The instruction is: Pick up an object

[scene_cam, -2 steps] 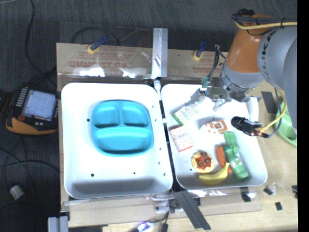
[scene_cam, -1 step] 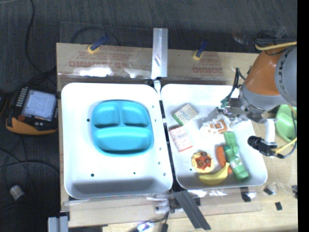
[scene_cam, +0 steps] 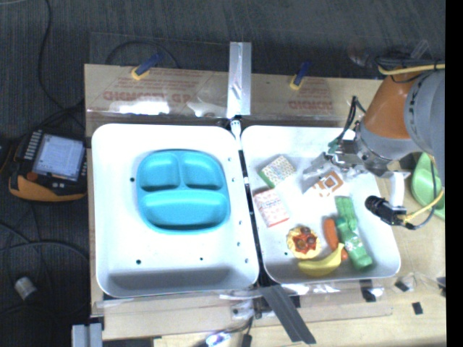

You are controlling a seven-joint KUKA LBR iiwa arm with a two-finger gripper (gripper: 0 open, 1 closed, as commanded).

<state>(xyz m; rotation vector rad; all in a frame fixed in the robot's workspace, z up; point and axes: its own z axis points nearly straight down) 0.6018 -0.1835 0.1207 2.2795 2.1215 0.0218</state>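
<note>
My gripper (scene_cam: 323, 168) hangs over the upper middle of the right bin (scene_cam: 255, 194), reached in from the right under the orange band of the arm (scene_cam: 391, 110). Just below it lies a small orange and white piece (scene_cam: 330, 186). I cannot tell whether the two touch. To its left rests a green checked packet (scene_cam: 278, 170), and further down a red and white packet (scene_cam: 270, 208). At the bin's front lie a toy pizza (scene_cam: 302, 241), a banana (scene_cam: 322, 263), a carrot (scene_cam: 330, 230) and a green bottle (scene_cam: 352, 233).
A blue divided tray (scene_cam: 182, 190) sits in the left bin (scene_cam: 116, 266). The two bins meet at a raised rim in the middle. Cables and a green object (scene_cam: 424, 178) lie off the right bin's right side.
</note>
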